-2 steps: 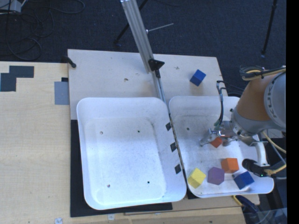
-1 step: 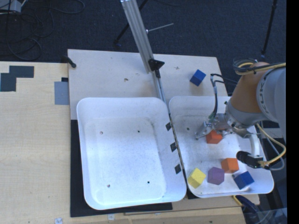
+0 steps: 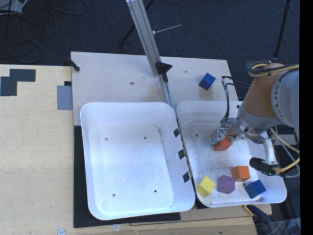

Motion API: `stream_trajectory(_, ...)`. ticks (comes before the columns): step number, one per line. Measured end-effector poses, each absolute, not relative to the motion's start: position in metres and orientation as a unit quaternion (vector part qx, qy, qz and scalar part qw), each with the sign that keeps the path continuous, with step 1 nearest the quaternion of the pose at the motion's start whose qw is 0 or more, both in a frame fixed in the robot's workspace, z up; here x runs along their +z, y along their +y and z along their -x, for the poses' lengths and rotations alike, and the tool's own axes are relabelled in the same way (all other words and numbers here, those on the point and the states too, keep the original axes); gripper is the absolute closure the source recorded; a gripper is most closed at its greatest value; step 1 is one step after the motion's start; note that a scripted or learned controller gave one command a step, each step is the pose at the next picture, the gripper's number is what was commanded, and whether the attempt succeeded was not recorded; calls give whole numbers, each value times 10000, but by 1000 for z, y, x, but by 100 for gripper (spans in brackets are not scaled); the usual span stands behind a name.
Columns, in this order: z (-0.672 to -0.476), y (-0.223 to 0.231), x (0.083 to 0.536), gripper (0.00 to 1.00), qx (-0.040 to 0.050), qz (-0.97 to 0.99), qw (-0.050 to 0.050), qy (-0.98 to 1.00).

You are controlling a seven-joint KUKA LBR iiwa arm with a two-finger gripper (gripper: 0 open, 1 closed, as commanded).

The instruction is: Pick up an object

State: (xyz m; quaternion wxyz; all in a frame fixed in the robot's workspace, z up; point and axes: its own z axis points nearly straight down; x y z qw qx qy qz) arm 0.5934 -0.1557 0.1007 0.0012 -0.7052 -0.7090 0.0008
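My gripper (image 3: 220, 138) is low inside the right bin (image 3: 195, 116), near its middle. A red-orange block (image 3: 223, 145) lies directly at the gripper's tip, partly covered by it. Whether it is gripped or just touched cannot be seen from this angle. Along the near edge of the same bin lie a yellow block (image 3: 206, 186), a purple block (image 3: 226, 184), an orange block (image 3: 240, 173) and a blue block (image 3: 255, 188).
The left bin (image 3: 93, 131) sits beside the right one, with black clips on the wall they share. Another blue block (image 3: 207, 81) rests on the bench behind the right bin. A slanted aluminium post (image 3: 146, 33) rises from the back.
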Motion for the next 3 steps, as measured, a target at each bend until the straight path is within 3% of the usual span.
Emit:
stream_trajectory(1,-498,-96,150,100,8,7073,37,-7069)
stream_trajectory(2,-509,-3,191,100,-13,7042,16,-7100)
stream_trajectory(3,-564,53,213,100,-11,7051,1,-7091)
